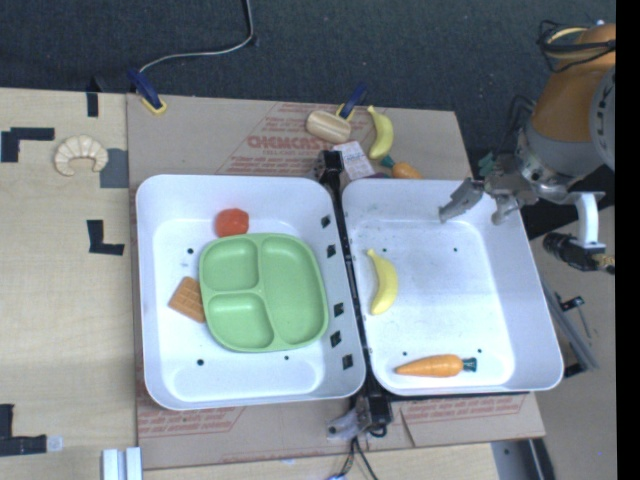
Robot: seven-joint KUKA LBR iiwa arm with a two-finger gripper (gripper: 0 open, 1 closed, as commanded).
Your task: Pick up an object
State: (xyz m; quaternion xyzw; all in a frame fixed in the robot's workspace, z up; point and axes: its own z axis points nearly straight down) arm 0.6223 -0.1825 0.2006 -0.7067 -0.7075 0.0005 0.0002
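Banana lies clear; gripper (fingers indistinct) hovers apart.

Bright, even overhead light; soft faint shadows; mild glare on white bins; slightly soft focus.

Two white bins side by side. Two bananas (one inside a bin, the other outside on the cardboard). One carrot. One green divided plate. One red piece, one tan wedge, one croissant, one bread roll.
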